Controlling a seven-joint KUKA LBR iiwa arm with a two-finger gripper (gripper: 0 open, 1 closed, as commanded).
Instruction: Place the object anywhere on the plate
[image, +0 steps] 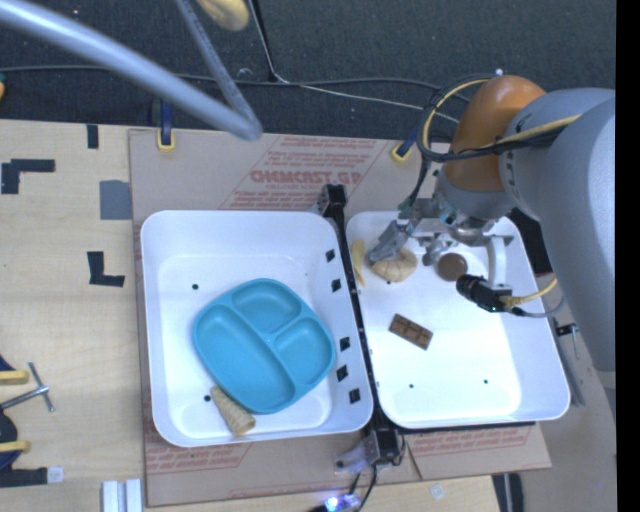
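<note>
A cone (232, 411) lies left of the divider (348, 300), touching the blue plate (262, 343). Right of the divider, the gripper (392, 252) hangs over a pale bun (393, 267); whether it pinches cannot be told. A brown bar (410, 331) lies nearby. A sound grasp should centre on the bun, then lift clear of the divider; the plate offers ample room.

You've got two white bins side by side on the bench (60, 300). The left bin (160, 300) holds a blue divided plate (262, 343) with a tan cone-like piece (232, 410) touching its near-left edge. In the right bin (520, 390), your claw (400, 240) sits low over a pale round food item (393, 266) at the far-left corner. A brown chocolate-like bar (410, 331) lies mid-bin, well apart.
</note>
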